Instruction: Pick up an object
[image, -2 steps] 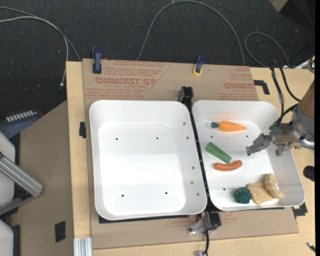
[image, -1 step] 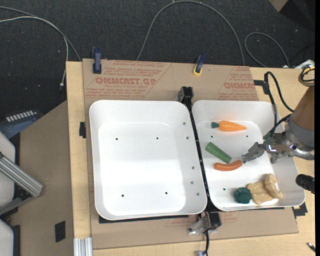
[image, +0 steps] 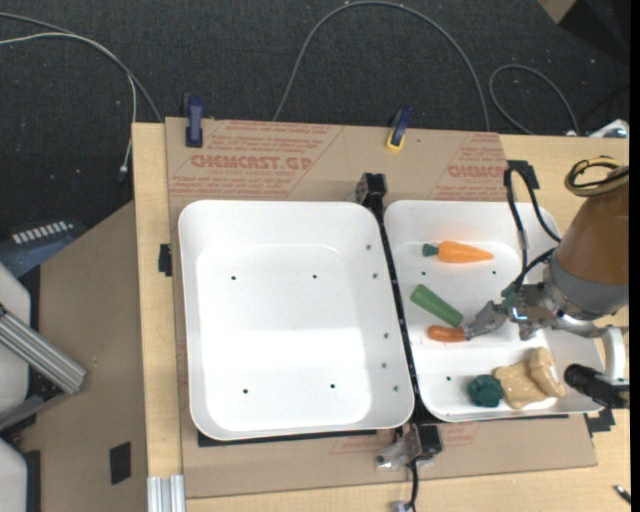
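Observation:
The right bin (image: 500, 215) holds several objects. An orange carrot (image: 463, 252) lies near its back. A green block (image: 437, 304) lies at a slant in the middle, and a small orange-red piece (image: 446, 334) lies just below it. A dark green lump (image: 486, 390) and a tan piece (image: 530, 381) sit at the front. My gripper (image: 480, 322) is low inside this bin. Its tip is right beside the small orange-red piece and just right of the green block. I see nothing lifted by it.
The left bin (image: 290, 320) stands beside the right one, with a black clamp (image: 372, 187) at the back of the seam between them. The arm's orange band (image: 600, 235) and black cables (image: 520, 215) hang over the right bin's right side.

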